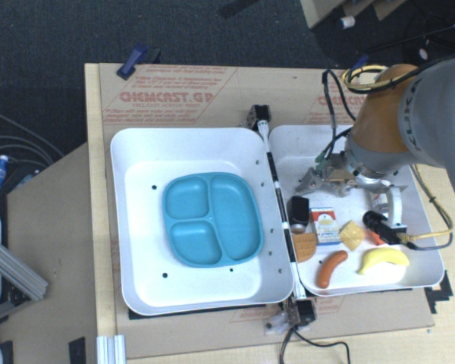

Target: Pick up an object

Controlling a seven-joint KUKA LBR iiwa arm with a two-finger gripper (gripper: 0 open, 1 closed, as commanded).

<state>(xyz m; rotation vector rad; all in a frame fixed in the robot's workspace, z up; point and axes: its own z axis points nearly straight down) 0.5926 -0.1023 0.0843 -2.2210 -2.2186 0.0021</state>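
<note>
No object is picked out by the task, so the likeliest candidates are the two nearest the tool: a small black block [298,208] against the left wall of the right bin [292,149], and a red, white and blue carton [325,226] just beside it. The block's long axis runs roughly along that wall, up and down in the view. The carton lies flat with its long axis much the same way, its red end toward the far side. Further toward the near rim lie a pale cheese cube [352,235], a sausage [332,268] slanting from lower left to upper right, and a banana [384,260] lying across the view.

The gripper [324,177] hangs over the far half of this bin, apart from every object and holding nothing that can be seen. Whether the jaws are open or shut I cannot tell. I judge this to be the approach step. The next move calls for settling on one thing, lining the jaws across its short side and descending clear of its neighbours.

The left bin [136,203] holds a blue plate [212,218] on the same worktop [174,97].
</note>
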